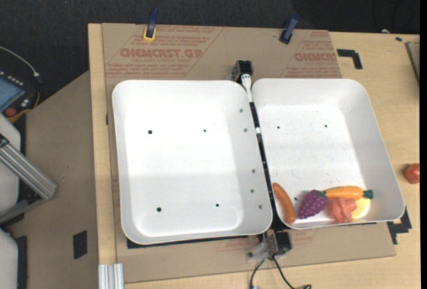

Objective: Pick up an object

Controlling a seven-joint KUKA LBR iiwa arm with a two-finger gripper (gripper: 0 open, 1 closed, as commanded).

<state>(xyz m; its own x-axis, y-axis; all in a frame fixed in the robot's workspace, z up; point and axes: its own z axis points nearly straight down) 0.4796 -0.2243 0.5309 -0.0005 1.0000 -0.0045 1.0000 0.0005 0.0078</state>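
In the camera view, two white bins are sitting side by side on a brown worktop (200, 47). The left bin (180, 161) is taking up the middle and left of the frame. The right bin (313, 141) is lying just beside it, toward the right of the frame.

A little pile of toy food is resting in the lower corner of the right bin, near the bottom right of the frame. An orange sausage (283, 203) is lying at a slant close to the wall between the two bins. A bunch of purple grapes (311, 203) is sitting just beside it. A carrot (347, 193) is lying across the top of the pile, and a red toy (340, 209) is poking out below it, touching the grapes. A pale yellow toy (361, 209) is tucked against the bin's rim. Another small orange-red thing (412, 173) is lying outside the bin, at the right edge of the frame.

Two blue clamps (152, 21) are gripping the far edge of the worktop, at the top of the frame.

I cannot tell if the end effector is apart or together.

I am thinking the job is not done yet. Every toy is lying down, and nothing is being lifted. Reaching in, grabbing one toy and raising it are all waiting to be done. The toys are crowding close, so grabbing just one is looking tricky.
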